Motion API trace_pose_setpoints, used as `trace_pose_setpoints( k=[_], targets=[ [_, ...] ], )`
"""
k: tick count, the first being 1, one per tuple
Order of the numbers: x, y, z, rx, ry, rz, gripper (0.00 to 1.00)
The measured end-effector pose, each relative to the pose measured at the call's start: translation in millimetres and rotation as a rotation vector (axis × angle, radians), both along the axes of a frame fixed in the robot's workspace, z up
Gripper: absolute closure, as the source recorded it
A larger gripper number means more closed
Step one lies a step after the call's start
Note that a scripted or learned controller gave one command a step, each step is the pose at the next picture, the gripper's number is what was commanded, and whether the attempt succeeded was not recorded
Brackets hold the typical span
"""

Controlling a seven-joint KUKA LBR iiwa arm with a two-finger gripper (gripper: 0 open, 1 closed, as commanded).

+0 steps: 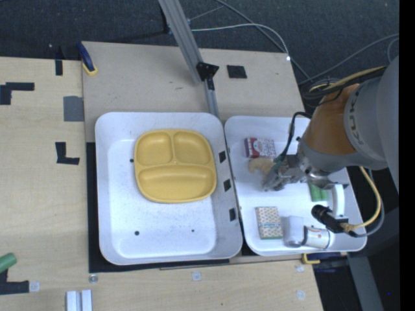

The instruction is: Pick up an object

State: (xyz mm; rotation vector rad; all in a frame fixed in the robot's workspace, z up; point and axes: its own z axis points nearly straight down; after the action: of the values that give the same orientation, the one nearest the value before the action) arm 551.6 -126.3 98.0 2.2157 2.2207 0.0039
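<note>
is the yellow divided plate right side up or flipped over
Right side up. The yellow divided plate lies flat in the left bin, its three compartments facing up.

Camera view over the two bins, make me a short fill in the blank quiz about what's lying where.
1. The yellow divided plate lies in the ____ bin.
2. The plate has ____ compartments.
3. The red and white packet lies in the ____ bin.
4. The claw reaches in from the ____ side of the view.

Missing words: left; three; right; right
</note>
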Motion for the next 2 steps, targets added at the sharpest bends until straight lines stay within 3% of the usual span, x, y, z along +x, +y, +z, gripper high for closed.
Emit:
trace_pose_setpoints(
  k=[2],
  targets=[
    [5.8,18.3,112.2,0.001,0.001,0.000,1.00]
  ],
)
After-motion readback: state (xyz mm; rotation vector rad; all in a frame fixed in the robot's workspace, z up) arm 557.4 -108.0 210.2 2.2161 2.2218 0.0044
